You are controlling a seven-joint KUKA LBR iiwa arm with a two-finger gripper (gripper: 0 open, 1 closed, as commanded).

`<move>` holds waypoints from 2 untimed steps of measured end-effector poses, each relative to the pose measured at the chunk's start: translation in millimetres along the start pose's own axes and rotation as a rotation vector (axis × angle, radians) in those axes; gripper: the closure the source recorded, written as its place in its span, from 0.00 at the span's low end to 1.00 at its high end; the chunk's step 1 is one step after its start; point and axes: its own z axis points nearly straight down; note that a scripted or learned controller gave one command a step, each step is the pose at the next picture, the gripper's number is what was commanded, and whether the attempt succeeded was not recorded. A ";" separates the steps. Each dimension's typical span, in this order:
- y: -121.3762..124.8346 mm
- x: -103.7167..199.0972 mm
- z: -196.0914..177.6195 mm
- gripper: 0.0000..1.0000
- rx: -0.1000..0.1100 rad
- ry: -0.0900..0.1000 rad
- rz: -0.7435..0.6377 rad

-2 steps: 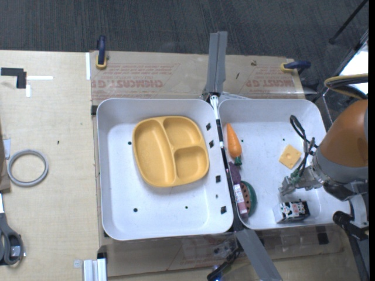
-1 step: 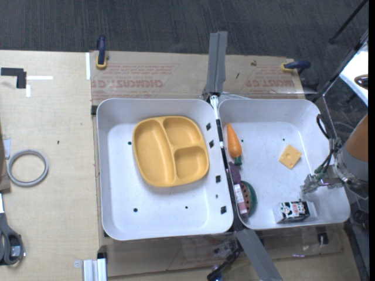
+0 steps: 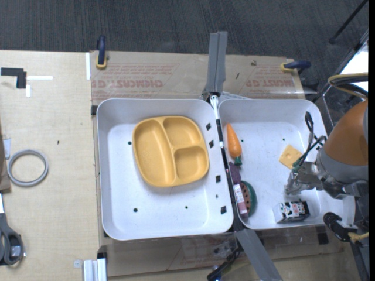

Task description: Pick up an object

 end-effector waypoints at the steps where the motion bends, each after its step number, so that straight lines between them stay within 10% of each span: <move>1: 21.1 -43.8 -1.0 1.00 -0.002 -0.002 0.038; 2: 1.0 -7.4 -0.1 1.00 0.000 0.000 0.287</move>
